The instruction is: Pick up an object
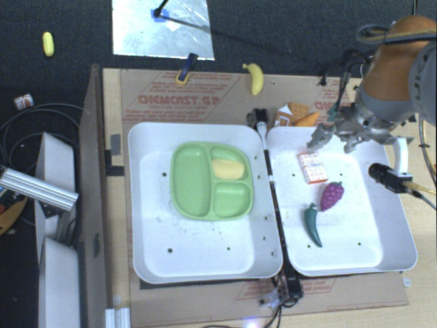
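1. Nearest the camera sits the cardboard sheet (205, 94) under both bins, its front edge showing below them; it is also the largest thing on the bench.

2. Next in size, the left bin (157, 251) holds a green divided plate (194, 183) with a pale yellow piece (229, 168) lying in its upper right compartment.

3. Beside it, the right bin (382, 238) holds the things I could pick: a small red-and-white box (313, 167), a purple grape bunch (332, 195) and a dark green pepper (313, 224).

4. My gripper (339, 137) hangs over the far part of the right bin, near its back wall. Its fingers look spread apart, with nothing between them, so I am holding nothing.

5. By my judgement the task is at its start: no object is lifted, and all three lie flat on the bin floor. What is left is to choose one, come down on it, close and raise it.

6. Closest to me is the box, just below and slightly left of my fingertips in this view. The grapes lie nearer the camera than the box, and the pepper nearer again, just beside the grapes.

7. Smaller things lie outside the bins: a yellow banana (255, 78) on the cardboard behind them and an orange piece (300, 117) near the back rim.
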Motion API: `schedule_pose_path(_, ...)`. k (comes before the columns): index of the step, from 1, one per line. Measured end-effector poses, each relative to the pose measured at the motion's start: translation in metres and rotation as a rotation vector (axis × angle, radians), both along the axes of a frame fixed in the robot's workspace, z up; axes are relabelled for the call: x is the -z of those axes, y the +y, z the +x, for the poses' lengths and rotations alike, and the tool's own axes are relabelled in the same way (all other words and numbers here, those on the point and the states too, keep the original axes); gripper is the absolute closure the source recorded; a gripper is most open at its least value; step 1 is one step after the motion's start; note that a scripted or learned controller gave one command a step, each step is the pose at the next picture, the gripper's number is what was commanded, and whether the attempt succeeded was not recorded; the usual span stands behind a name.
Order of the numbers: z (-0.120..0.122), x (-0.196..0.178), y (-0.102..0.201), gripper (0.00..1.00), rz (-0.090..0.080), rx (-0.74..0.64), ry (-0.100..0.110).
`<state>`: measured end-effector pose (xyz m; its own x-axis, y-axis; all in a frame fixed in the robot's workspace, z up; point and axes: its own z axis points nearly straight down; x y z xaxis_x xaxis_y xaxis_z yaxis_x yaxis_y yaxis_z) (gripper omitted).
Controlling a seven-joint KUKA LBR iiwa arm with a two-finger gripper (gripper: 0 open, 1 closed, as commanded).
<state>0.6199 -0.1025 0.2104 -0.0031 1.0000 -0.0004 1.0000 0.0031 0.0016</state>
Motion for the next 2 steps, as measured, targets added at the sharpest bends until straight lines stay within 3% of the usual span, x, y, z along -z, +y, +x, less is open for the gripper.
schedule_pose_path(1, -0.034, 0.109, -0.032, 0.0, 0.001, 0.005, 0.007)
schedule_pose_path(2, -0.063, 0.127, -0.025, 0.0, 0.001, 0.003, 0.003)
